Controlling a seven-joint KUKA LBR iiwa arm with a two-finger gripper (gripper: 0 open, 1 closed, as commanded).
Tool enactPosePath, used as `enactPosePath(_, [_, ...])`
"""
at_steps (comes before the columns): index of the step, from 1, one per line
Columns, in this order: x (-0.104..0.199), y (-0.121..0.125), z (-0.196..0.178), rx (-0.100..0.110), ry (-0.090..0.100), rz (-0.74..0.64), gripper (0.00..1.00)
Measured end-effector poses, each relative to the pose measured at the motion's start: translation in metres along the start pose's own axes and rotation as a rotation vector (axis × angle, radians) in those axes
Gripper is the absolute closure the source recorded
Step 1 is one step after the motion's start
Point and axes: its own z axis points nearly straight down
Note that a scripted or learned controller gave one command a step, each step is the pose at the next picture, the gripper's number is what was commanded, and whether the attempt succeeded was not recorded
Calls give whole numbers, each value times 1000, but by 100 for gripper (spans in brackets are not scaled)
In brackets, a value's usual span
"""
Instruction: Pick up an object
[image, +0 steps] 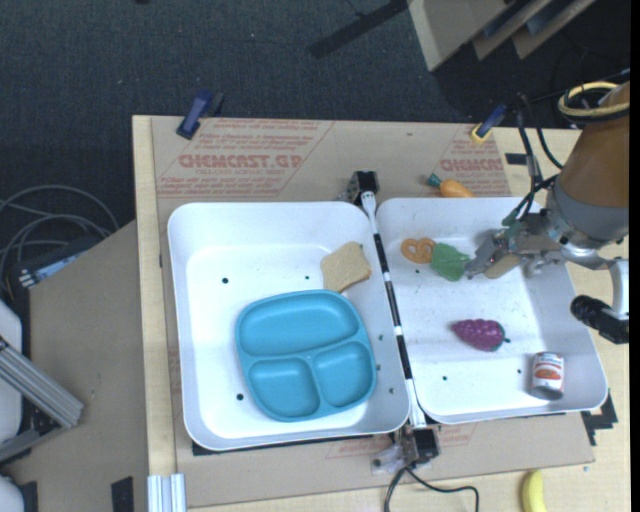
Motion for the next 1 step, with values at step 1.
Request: enactPosePath(1, [39, -58, 104, 1, 1, 0, 0])
